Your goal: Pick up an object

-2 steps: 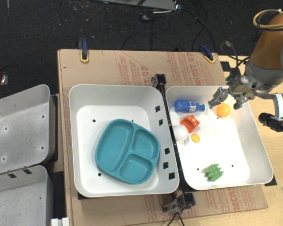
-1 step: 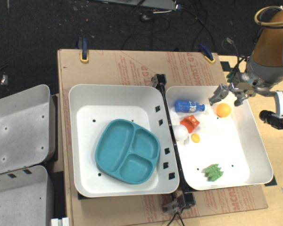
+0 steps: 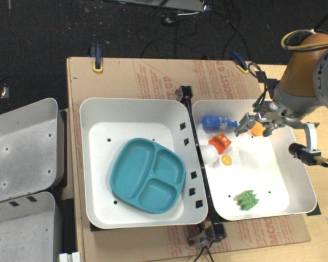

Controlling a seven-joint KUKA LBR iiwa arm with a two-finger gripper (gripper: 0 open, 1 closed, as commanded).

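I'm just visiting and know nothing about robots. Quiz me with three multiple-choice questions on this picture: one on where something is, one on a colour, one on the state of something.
1. Where does the teal divided plate lie?
A. In the left bin
B. In the right bin
C. On the cardboard outside the bins

2. What colour is the small toy near the front edge of the right bin?
A. Blue
B. Green
C. Yellow

3. How is the blue bottle resting?
A. Standing upright
B. Lying on its side
C. Hanging from the gripper

Answers:
1. A, the plate rests on the floor of the left bin.
2. B, the green toy sits alone near that edge.
3. B, the bottle lies flat at the back of the right bin, left of the gripper.
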